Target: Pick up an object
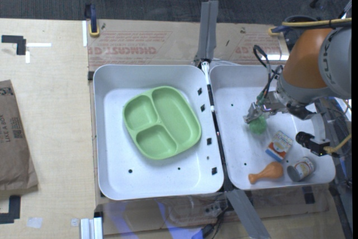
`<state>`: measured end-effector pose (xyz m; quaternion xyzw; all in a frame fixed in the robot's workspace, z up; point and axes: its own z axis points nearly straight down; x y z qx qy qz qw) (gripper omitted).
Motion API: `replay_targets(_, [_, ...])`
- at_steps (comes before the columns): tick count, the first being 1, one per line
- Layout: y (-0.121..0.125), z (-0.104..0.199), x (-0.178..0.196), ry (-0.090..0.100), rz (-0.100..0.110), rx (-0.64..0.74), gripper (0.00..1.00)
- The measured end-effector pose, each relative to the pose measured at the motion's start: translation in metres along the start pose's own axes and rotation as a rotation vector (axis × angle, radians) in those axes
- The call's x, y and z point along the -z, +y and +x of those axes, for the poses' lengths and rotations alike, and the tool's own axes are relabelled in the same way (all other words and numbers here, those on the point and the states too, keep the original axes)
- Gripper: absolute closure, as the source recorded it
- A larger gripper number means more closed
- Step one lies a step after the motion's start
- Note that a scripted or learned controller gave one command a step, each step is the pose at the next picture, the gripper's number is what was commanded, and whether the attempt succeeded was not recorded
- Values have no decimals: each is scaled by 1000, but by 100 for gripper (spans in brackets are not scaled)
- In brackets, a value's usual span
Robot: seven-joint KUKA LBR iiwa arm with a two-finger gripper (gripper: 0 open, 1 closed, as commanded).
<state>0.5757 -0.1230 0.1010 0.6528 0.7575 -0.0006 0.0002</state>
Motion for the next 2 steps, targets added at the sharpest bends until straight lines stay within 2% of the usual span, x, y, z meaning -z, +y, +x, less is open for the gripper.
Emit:
replay_targets(1, [-27, 47, 141, 0, 1, 23, 100])
replay_targets(2, [-68, 81, 195, -1, 1, -189, 100])
